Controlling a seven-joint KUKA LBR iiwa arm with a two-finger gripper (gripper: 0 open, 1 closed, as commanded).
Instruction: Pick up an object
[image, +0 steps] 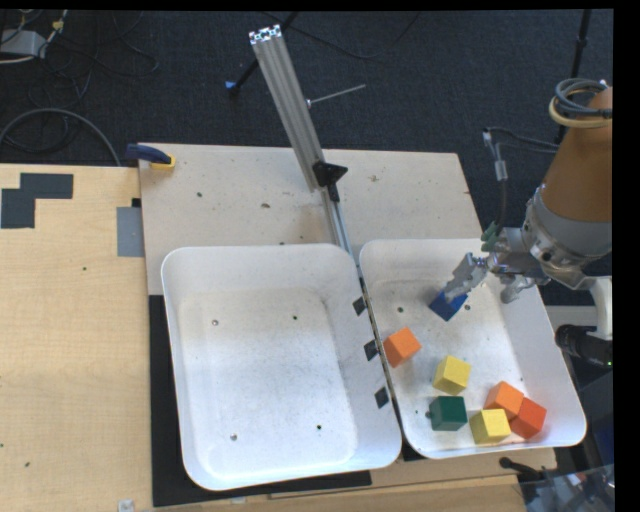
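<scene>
My gripper (488, 284) hangs over the back of the right bin (560, 345), open, with its two grey fingers spread apart. A blue block (446, 303) lies tilted just below and left of the left fingertip (464, 274), outside the gap, and nothing sits between the fingers. Further forward in the same bin are an orange block (402, 346), a yellow block (452, 374), a green block (448, 412), a second yellow block (490, 425), and two orange-red blocks (518, 408) side by side at the front right.
The left bin (200, 300) adjoins the right one along a shared rim with black clips (368, 345). A slanted aluminium bar (295, 110) rises from behind the bins. The arm's orange band (585, 170) stands at the right edge.
</scene>
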